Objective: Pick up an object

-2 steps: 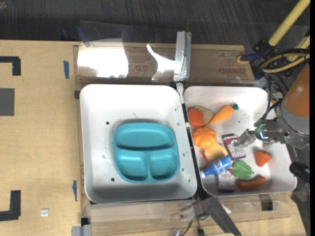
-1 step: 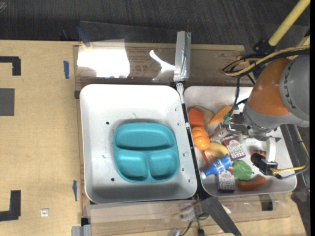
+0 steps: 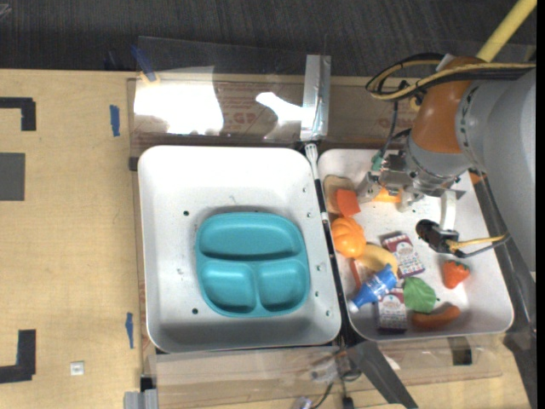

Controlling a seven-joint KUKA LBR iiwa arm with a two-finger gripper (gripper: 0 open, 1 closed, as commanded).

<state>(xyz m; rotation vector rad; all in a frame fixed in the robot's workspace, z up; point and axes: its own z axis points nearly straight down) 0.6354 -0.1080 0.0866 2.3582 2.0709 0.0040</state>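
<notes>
Toys crowd the right bin (image 3: 498,309) at the frame's right, an orange block (image 3: 347,201) near its upper left; the claw (image 3: 393,184) hangs low just right of it, probably lining up a grab, its state impossible to tell; a teal tray (image 3: 252,262) fills the left bin (image 3: 162,186)

tray (image 3: 252,261) in left bin (image 3: 162,177), toys (image 3: 400,271) in right bin (image 3: 494,305)

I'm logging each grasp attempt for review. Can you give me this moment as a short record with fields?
left bin: holds a teal plastic three-compartment tray
right bin: cluttered with small toys, among them an orange rounded toy, a blue bottle and a green leafy toy
arm: grey arm with orange band, above the right bin's far end
gripper: low over the right bin's far end
grasp: none visible
</notes>
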